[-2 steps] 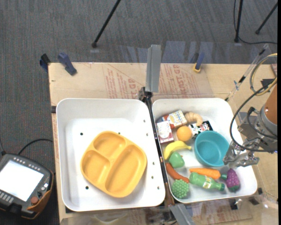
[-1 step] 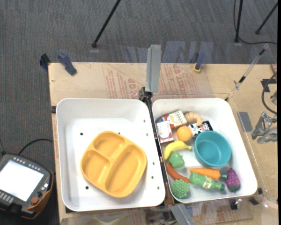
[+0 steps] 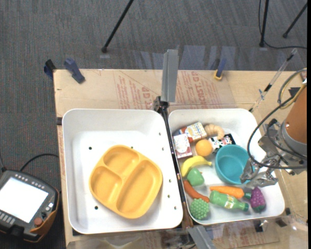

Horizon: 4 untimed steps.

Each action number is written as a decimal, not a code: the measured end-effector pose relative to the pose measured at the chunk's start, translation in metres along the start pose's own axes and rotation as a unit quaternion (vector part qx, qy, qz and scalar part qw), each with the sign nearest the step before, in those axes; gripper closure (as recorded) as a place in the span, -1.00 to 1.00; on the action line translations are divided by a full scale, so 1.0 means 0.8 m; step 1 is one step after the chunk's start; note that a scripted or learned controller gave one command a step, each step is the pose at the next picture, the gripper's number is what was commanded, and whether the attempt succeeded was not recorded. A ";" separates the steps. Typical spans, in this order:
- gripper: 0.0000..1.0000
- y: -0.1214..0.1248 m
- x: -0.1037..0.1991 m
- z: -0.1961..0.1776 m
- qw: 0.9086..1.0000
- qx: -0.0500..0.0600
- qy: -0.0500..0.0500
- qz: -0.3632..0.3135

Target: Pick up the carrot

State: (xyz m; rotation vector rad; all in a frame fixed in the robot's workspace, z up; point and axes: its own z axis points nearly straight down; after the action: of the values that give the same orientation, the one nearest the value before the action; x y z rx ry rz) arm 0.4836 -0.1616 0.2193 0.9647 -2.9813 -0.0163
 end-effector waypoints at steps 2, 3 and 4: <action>1.00 -0.034 0.024 -0.010 0.984 0.003 -0.002 0.181; -1.00 -0.034 0.023 -0.012 0.984 0.005 -0.004 0.180; -1.00 -0.010 -0.017 0.140 0.979 0.006 -0.004 0.202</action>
State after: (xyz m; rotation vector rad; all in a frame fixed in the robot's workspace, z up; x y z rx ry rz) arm 0.4980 -0.1591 0.1071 0.3430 -3.1231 0.0006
